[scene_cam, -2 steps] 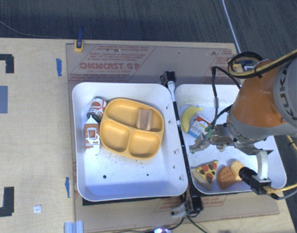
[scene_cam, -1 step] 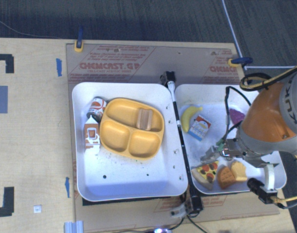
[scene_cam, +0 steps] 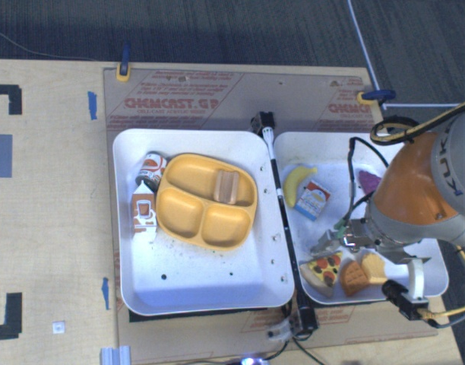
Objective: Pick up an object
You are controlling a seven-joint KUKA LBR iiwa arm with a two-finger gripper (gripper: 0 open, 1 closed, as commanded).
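The robot's hand (scene_cam: 340, 238) hangs low in the right bin (scene_cam: 434, 284); whether it is spread cannot be told. A pizza slice (scene_cam: 324, 270) lies just below it, long axis running left-right.

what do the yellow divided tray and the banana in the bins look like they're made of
The yellow divided tray looks like moulded plastic with a smooth, slightly glossy finish: even colour, rounded compartment walls, soft highlights. The banana looks like a plastic toy, judging by its flat uniform yellow and smooth skin, though at this size real fruit can't be ruled out.
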